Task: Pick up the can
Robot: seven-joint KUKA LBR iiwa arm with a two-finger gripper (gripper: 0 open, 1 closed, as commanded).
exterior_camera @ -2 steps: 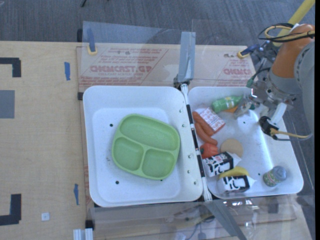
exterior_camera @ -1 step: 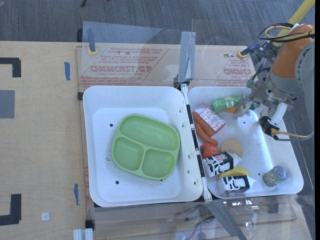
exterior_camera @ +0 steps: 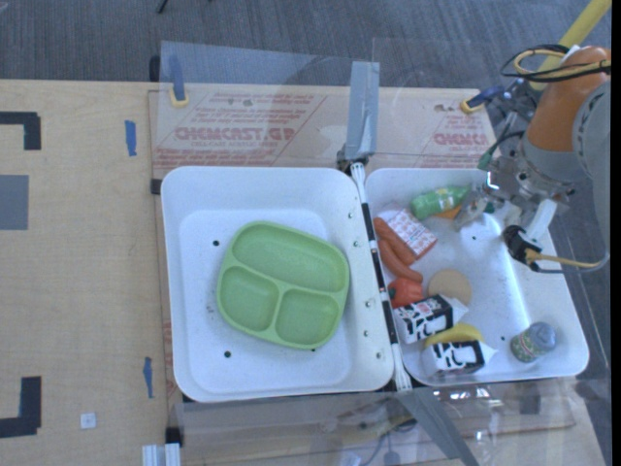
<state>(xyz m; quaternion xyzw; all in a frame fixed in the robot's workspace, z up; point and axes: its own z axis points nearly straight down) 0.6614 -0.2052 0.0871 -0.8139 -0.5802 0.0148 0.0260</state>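
A slanted view from above shows two shallow white bins side by side on a bench. The left bin [exterior_camera: 194,212] holds a light green divided plate [exterior_camera: 282,283] with three compartments, lying flat near the middle. The right bin [exterior_camera: 563,348] is cluttered: a green bottle [exterior_camera: 439,201] lies on its side at the far edge, a red-and-white packet [exterior_camera: 406,231] and some orange carrots [exterior_camera: 398,257] sit against the left wall, a tan round disc [exterior_camera: 450,285] rests near the centre, and two black-and-white cartons [exterior_camera: 439,333] with a yellow banana [exterior_camera: 456,334] between them crowd the near left. The can [exterior_camera: 535,341] — small, greyish, with a rounded top — stands alone in the near right corner of this bin, close to the rim and well apart from the other items. The grey arm with its orange band enters from the right, and the gripper [exterior_camera: 505,205] hangs over the far right part of the bin, near the green bottle and well away from the can; whether its jaws are apart or together cannot be told from this angle. The step in hand appears to be the approach. To do it well, the gripper would likely need to travel toward the near right corner, centre itself above the can, and come down straight — keeping clear of the bin wall just beside it, since that tight corner leaves little room on the outer side. Closing around the can's body rather than its rounded top should lessen the chance of a slip.
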